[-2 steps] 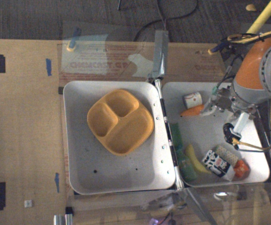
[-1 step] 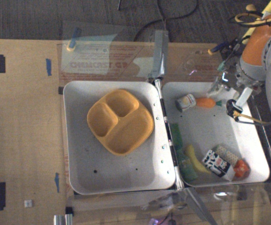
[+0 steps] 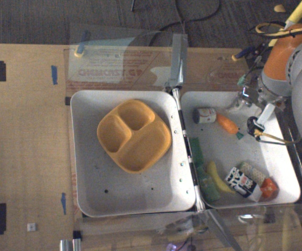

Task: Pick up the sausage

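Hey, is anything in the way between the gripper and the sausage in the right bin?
Nothing visible lies between the gripper and what looks like the sausage, just bare floor of the right bin. The carrot sits off to the side. The cow-patterned carton does lie against the sausage, crowding a grasp.

— What gets cut off?
— The arm (image 3: 300,82), by the picture's right edge. Its gripper (image 3: 243,97) is a blur.
— And in the right bin (image 3: 279,156)?
— An orange-red lump (image 3: 269,188) in its near right corner sits partly behind the patterned carton (image 3: 240,181). The green thing (image 3: 197,156) along its left wall is too blurred to name.
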You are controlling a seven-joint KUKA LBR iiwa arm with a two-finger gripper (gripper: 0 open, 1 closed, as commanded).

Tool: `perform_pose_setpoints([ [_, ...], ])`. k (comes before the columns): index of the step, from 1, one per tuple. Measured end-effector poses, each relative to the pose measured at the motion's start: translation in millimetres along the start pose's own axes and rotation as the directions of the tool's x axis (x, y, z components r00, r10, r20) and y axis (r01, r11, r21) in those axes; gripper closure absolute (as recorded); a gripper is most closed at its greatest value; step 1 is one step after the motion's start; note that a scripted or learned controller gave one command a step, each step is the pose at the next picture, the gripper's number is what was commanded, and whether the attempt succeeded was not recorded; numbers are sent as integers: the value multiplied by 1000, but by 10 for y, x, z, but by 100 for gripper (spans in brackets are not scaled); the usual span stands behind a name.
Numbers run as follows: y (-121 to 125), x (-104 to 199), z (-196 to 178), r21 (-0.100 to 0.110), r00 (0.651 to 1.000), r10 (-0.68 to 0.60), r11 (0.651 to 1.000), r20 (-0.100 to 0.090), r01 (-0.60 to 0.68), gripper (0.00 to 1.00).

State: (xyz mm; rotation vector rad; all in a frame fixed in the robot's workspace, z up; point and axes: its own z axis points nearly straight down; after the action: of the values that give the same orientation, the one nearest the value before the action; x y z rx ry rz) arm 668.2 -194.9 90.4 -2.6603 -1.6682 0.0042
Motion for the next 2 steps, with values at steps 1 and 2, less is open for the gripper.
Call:
perform_pose_setpoints([
  [1, 46, -65, 26, 12, 1000, -14, 1000, -11, 15, 0],
  [2, 34, -53, 30, 6, 999, -45, 999, -5, 45, 0],
])
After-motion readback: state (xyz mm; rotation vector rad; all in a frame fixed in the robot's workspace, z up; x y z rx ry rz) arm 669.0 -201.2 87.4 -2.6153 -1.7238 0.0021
